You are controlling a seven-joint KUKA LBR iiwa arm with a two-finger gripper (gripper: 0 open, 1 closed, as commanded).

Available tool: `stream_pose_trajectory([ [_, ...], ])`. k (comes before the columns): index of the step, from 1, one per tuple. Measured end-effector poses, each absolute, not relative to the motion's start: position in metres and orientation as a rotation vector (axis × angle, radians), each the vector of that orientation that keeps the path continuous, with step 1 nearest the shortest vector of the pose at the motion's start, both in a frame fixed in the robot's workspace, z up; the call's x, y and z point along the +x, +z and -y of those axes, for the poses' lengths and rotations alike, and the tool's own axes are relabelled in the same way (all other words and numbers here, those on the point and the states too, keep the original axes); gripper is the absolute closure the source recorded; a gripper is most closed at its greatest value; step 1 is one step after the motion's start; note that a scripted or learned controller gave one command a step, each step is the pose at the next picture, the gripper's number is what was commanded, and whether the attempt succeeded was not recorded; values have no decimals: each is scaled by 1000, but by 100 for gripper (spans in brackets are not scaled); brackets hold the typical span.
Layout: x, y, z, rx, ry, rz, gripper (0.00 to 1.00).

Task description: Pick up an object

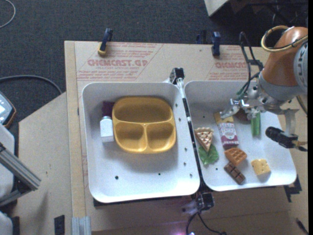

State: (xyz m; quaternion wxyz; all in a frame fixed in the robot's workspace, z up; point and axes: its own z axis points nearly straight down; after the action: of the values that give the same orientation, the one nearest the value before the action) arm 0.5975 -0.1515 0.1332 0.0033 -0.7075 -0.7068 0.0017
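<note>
In the right bin point(288, 173) lie a pizza slice point(204, 137), a green leaf point(209, 155), a pink snack packet point(228, 133), a waffle point(235, 155), a chocolate bar point(234, 173), a cheese cube point(261, 167) and a green stick point(256, 125). My gripper point(240, 107) hangs low over the back of this bin, just behind the snack packet. A small yellow piece point(218, 117) lies at its left side. Nothing is visibly held.
The left bin point(93, 170) holds a yellow divided plate point(144, 129), a white bottle point(106, 129) and a purple item point(107, 106). A black cylinder point(279, 137) on the arm juts over the right bin's right side. Clamps point(104, 42) stand on the board's far edge.
</note>
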Motion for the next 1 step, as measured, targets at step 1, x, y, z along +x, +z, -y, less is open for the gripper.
stream_pose_trajectory([
  [1,597,82,151,-2217,4,2217,0],
])
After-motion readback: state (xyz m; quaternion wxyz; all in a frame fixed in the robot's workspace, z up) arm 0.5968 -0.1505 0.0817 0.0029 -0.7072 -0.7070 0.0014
